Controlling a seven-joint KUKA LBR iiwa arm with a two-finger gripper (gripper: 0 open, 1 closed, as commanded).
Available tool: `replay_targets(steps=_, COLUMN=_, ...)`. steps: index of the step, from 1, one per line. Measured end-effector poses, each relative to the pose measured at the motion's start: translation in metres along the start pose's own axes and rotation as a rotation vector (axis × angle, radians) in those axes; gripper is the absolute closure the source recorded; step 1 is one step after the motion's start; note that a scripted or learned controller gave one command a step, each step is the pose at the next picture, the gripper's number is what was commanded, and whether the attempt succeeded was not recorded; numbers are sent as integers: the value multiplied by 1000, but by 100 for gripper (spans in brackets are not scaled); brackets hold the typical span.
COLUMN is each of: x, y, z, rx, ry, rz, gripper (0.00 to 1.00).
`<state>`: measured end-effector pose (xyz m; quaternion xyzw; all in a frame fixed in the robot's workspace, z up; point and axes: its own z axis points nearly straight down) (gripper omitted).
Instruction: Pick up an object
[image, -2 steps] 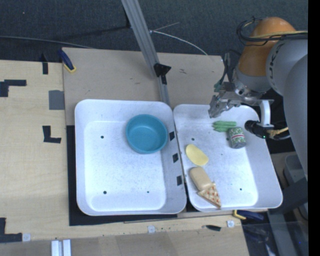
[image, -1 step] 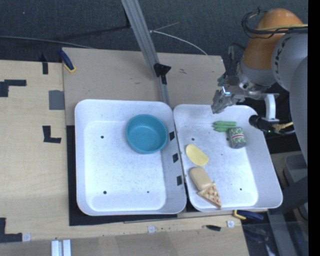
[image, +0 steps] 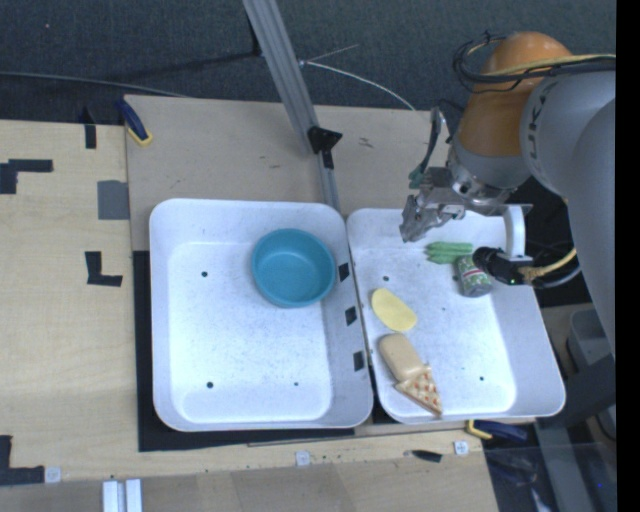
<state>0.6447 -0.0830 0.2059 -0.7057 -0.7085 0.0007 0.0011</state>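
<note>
Approach step: the grey two-finger gripper (image: 416, 228), empty with its opening impossible to tell, hovers over the right white bin (image: 520, 385) just beside the green ridged item (image: 447, 250); next, descend onto it.

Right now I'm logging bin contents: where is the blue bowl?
In the camera view, the blue bowl sits in the left bin, toward its upper right part, close to the divide with the right bin, apart from the pincer.
</note>
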Motion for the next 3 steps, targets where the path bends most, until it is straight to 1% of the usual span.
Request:
replay_targets(steps=1, x=51, y=-20, z=5, rx=2, ry=1, rz=-1, gripper=100)
replay_targets(steps=2, x=106, y=-47, z=-10, rx=0, ry=2, rz=-3, gripper=100)
replay_targets(steps=3, x=154, y=-60, z=-11, rx=1, ry=1, rz=-3, gripper=100)
